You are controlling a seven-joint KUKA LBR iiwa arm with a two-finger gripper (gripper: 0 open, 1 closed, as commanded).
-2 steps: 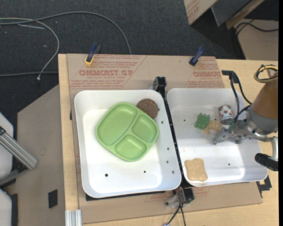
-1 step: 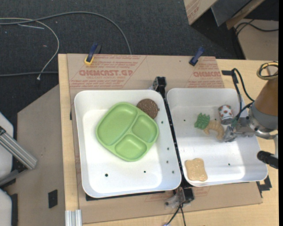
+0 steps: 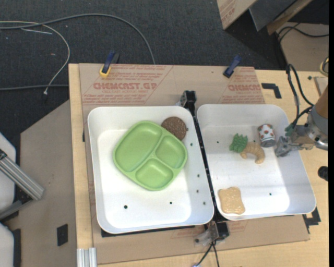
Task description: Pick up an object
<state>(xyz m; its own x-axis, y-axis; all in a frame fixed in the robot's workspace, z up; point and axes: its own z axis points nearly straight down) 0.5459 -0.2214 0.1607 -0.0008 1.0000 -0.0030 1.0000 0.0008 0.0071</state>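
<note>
A dark grey carpet [image 3: 78, 31] covers the floor, with thin pale cables [image 3: 57, 39] looping across it at upper left. The desk [image 3: 75, 167] is light wood, topped by a brown cardboard sheet [image 3: 135, 83] printed with red lettering — held at its far edge by two blue clamps [image 3: 108, 62]. A cardboard box [image 3: 235, 10] sits at the top right. Light is even — no hard shadows.

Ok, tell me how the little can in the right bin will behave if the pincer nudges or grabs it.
The small can looks cylindrical and seems tilted or on its side, so a nudge would probably roll it, perhaps against the tan croissant-shaped piece beside it. It likely is light, and its smooth curved side may slip under the pincer unless gripped squarely.
</note>
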